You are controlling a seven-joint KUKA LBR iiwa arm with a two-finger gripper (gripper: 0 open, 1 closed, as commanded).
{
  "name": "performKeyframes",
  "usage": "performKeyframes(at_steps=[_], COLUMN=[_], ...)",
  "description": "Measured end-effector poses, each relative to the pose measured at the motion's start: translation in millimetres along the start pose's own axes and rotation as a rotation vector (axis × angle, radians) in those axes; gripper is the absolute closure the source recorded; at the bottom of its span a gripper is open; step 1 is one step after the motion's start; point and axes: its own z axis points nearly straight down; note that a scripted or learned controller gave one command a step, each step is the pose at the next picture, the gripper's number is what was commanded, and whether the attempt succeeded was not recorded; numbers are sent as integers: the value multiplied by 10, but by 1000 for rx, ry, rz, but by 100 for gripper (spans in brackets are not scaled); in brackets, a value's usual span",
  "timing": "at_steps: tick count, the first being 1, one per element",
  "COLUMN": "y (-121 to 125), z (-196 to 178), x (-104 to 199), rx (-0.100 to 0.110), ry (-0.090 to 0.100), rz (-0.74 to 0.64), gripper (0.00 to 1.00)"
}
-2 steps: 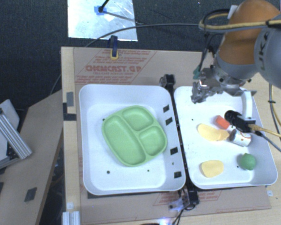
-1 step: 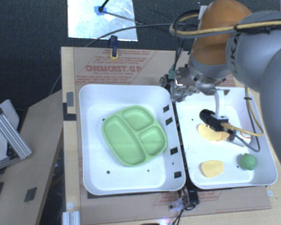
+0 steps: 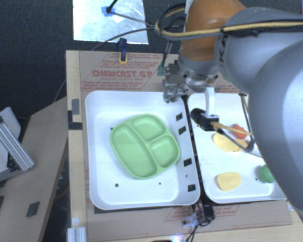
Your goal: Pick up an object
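Currently hovering: gripper (image 3: 174, 92) above the far end of the divider (image 3: 193, 155) between the left bin (image 3: 98, 150) and the right bin (image 3: 208, 158). Can't tell whether clenched or released, and can see nothing held.

Taking the green plate (image 3: 144, 145) as the likeliest target, being the nearest loose thing. Lies flat and open side up in the middle of the left bin, clear of all four walls.

Risks from here:
- Dropping straight down means hitting the divider or the far wall, not the plate. Needs a shift toward the left bin's centre first.
- Coming down on the plate's flat middle probably grabs air. Only the rim or the inner ridges look pinchable.
- Pinching one rim likely tips the plate or lets it slip out.
- Pushing without a grip could shove it against the divider.

Orientation: nearly square, so hardly any long axis. Roughly far edge to near edge, turned slightly off the bin walls. Large compartment toward the left wall, two small ones toward the divider.

Fallbacks in the right bin: two yellow pieces (image 3: 227, 143) (image 3: 228, 181) and a green ball (image 3: 265, 174) at its right edge. Low and small, so easy to miss.
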Motion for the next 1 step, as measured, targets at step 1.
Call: performKeyframes(at_steps=[1], y=[-10], z=[-6], x=[-33], rx=[2], ry=[-1], rz=[4], gripper=[0])
